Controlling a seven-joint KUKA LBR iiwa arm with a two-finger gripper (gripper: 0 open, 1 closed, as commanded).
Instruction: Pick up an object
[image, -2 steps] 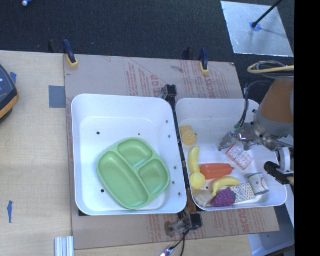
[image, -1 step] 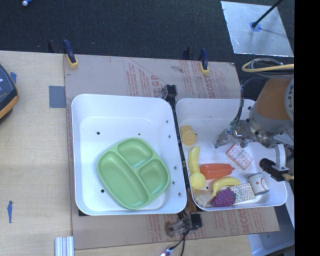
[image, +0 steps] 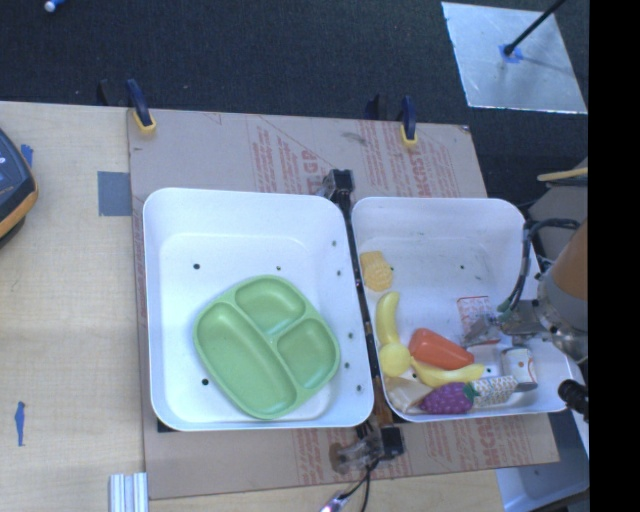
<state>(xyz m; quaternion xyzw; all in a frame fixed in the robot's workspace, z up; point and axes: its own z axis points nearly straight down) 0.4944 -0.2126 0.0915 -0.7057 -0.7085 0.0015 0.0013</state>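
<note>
The right bin (image: 440, 215) holds a pile of toy food along its near side. There is a red-orange pepper (image: 440, 348), a yellow banana (image: 388, 318), a second yellow piece (image: 448, 375), purple grapes (image: 447, 399) and a white ridged piece (image: 497, 388). A round yellow cookie (image: 375, 270) lies by the bin's left wall. A small red-and-white packet (image: 473, 308) lies mid-bin. My gripper (image: 512, 338) is low inside the right side of this bin, just right of the pepper and beside the packet. The arm (image: 562, 290) enters from the right edge.
The left bin (image: 170, 225) holds a green divided plate (image: 265, 345). A black clamp (image: 341, 183) sits at the far end of the wall between the bins. A yellow-and-black device (image: 12, 185) lies at the bench's left edge.
</note>
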